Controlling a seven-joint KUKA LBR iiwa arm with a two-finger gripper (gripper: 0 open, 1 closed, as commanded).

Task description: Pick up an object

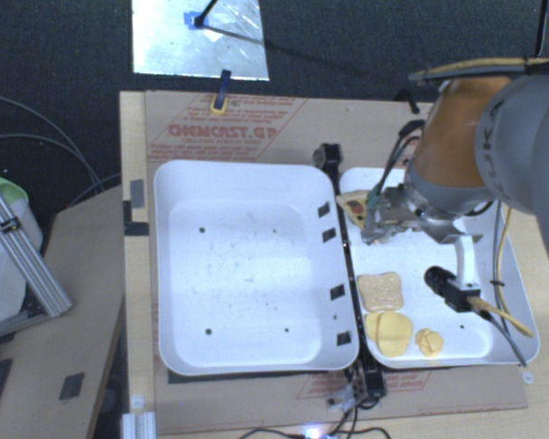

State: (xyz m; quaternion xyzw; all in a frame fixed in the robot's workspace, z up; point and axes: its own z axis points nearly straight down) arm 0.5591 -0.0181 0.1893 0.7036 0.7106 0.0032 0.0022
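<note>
Premises present as a robotics laboratory. Evidence: an industrial arm [494, 135] over a bench [137, 273] carrying two white bins [247, 176], loose cabling [37, 117] on dark carpet [55, 35] (untidy), and aluminium framing [23, 245] at left.

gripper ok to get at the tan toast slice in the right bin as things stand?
Probably yes. The toast slice lies flat and uncovered in the right bin, a gap apart from the yellow piece below it. The gripper hangs just above it in the view, nothing between.

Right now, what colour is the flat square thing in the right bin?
Pale tan with speckles, like toast, as the camera view shows.
</note>
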